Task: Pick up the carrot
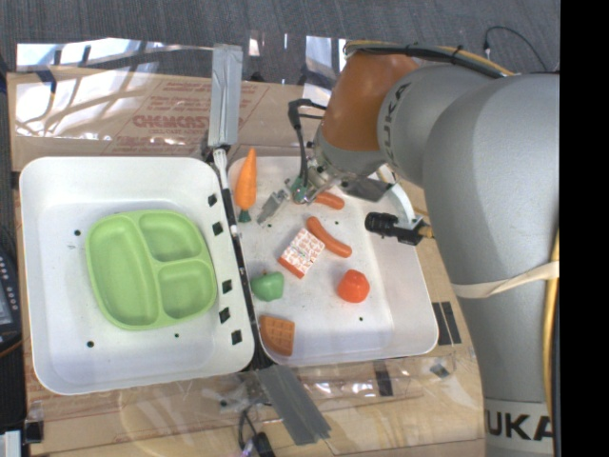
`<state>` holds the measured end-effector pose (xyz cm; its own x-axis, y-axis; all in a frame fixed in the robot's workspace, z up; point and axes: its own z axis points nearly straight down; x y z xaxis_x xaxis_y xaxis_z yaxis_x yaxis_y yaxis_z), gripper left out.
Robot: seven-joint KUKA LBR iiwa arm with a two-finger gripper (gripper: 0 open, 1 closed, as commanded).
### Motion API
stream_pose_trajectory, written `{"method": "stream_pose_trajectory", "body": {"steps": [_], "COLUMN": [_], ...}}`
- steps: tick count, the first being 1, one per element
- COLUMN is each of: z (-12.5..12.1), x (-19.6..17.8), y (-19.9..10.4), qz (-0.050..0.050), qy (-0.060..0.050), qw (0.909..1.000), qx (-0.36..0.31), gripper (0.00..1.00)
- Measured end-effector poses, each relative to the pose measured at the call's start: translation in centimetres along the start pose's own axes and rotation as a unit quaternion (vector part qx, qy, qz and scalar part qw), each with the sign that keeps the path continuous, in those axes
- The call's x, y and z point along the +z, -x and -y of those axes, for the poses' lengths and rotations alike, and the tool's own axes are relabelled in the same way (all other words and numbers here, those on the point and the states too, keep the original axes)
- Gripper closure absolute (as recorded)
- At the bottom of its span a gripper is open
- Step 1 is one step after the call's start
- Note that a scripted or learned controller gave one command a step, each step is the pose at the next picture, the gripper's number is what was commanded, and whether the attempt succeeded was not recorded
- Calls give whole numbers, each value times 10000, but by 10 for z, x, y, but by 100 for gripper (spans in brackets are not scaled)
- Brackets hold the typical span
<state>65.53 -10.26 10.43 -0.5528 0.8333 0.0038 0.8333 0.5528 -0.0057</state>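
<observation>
The orange carrot (246,179) with a small green tip lies at the upper left corner of the right bin (409,303), stretched along the divider wall. My gripper (283,201) hangs low over the bin's upper middle, just to the right of the carrot and a short gap from it. Nothing from the bin shows in its grasp. The orange band and grey arm rise behind it to the right and cover the bin's upper right part.
In the right bin lie a red sausage (328,238), a second sausage (331,200) partly under the wrist, a red-and-white block (302,252), a green pepper (267,286), a red tomato (353,287) and a waffle (277,332). The left bin (48,188) holds a green divided plate (152,268).
</observation>
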Motion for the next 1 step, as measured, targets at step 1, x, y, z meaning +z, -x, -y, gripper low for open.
{"method": "stream_pose_trajectory", "body": {"steps": [1], "z": [-4], "x": [12], "y": [-4], "qz": [6], "qy": [9], "qw": [9918], "qx": [1276], "gripper": [0]}}
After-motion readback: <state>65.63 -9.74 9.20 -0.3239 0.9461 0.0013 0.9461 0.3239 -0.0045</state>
